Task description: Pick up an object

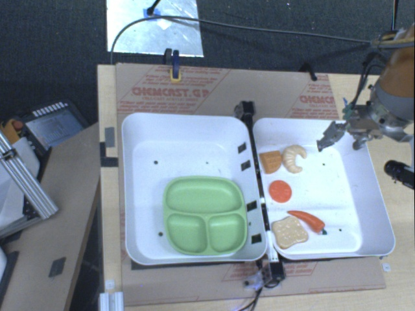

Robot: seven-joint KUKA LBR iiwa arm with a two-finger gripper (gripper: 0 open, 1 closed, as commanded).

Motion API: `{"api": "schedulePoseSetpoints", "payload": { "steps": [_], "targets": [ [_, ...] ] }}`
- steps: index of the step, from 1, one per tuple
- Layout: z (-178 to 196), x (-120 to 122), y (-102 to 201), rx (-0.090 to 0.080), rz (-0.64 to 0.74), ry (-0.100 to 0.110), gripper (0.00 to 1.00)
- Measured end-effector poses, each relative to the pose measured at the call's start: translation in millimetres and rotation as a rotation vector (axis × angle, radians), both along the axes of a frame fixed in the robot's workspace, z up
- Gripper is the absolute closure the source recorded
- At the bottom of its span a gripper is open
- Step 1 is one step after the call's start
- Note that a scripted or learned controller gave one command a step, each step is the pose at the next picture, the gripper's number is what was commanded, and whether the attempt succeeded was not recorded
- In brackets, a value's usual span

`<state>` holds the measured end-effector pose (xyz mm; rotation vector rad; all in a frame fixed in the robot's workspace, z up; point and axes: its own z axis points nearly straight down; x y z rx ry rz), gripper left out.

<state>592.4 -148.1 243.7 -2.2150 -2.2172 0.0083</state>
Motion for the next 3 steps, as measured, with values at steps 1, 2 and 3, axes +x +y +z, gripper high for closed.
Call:
{"api": "schedulePoseSetpoints", "payload": {
  "steps": [1,2,3],
  "targets": [
    [6.0,2.3,0.2,-0.002,0.002,-0.011,0.0],
    [-38.6,-4.8,2.3,-0.001,0.001,-0.007,0.0],
    [-92.1,3.7,8.1,-0.001,0.003,-0.007,0.0]
  ]
}}
